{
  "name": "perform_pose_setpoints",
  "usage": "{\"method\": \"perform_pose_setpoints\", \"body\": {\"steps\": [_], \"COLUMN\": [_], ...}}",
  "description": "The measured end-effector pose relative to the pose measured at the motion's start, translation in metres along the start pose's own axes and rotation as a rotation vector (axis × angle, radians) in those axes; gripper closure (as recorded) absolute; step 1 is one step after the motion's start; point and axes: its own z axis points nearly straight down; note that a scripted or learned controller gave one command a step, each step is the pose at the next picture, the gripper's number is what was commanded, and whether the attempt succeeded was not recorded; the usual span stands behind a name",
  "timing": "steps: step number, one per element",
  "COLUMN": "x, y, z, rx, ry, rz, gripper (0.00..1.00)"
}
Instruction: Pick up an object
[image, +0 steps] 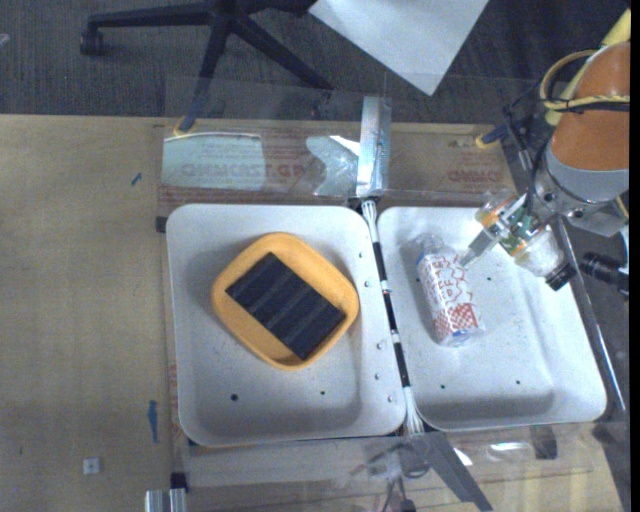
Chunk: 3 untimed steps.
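A white packet with a red pattern (449, 297) lies in the right bin (520, 380), towards its left side. A yellow dish with a dark ribbed top (285, 300) rests in the left bin (200, 390). My gripper (478, 243) hangs over the back of the right bin, just right of the packet's far end and pointing down at it. Nothing shows between its fingers.
Crumpled clear plastic (335, 165) and a metal bracket (374, 145) lie behind the bins. The arm with its orange band (590, 100) and cables comes in from the upper right. A chair base (230, 40) stands on the floor beyond the bench.
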Motion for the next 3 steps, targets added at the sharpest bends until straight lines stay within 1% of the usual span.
{"method": "perform_pose_setpoints", "body": {"steps": [1, 2, 3], "x": [0.022, 0.008, 0.007], "y": [0.004, 0.053, 0.053], "z": [0.089, 0.109, 0.098], "rx": [-0.001, 0.003, 0.002], "ry": [0.0, -0.001, -0.003], "rz": [-0.128, 0.036, 0.034], "gripper": [0.0, 0.0, 1.0]}}
